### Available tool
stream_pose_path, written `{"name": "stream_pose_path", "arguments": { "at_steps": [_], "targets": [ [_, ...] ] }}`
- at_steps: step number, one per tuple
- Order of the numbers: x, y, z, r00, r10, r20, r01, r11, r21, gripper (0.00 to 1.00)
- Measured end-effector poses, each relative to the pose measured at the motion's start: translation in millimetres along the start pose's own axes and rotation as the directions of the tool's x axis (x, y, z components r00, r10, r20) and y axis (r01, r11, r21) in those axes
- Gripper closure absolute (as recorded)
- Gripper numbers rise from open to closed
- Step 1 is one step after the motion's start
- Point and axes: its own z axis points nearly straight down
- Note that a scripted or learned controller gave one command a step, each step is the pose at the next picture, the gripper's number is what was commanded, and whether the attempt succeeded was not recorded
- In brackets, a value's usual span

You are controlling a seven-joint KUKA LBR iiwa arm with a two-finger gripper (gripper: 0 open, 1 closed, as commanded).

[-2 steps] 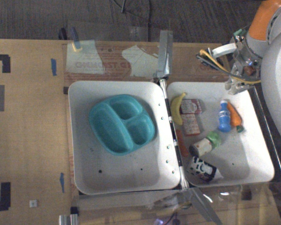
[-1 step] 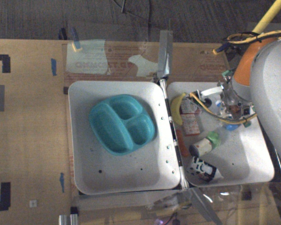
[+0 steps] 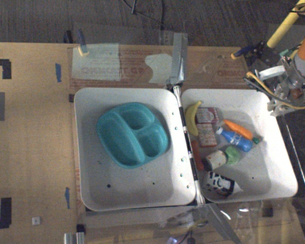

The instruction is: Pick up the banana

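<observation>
Right bin, banana left, claw well apart

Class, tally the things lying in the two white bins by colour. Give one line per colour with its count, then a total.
Teal: 1, the divided plate
Yellow: 1, the banana
Orange: 1, the carrot
Blue: 1, the bottle
Green: 1, a small item
Red and pink: 2, the small boxes
Black and white: 1, an item
Other, unclear colour: 1, a cylinder
Total: 9
</observation>
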Motion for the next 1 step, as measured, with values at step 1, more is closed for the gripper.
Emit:
{"name": "stream_pose_path", "arguments": {
  "at_steps": [1],
  "targets": [
    [0.5,-3.7,-31.6,1.0,-0.001,0.0,0.001,1.0,-0.001,1.0]
  ]
}}
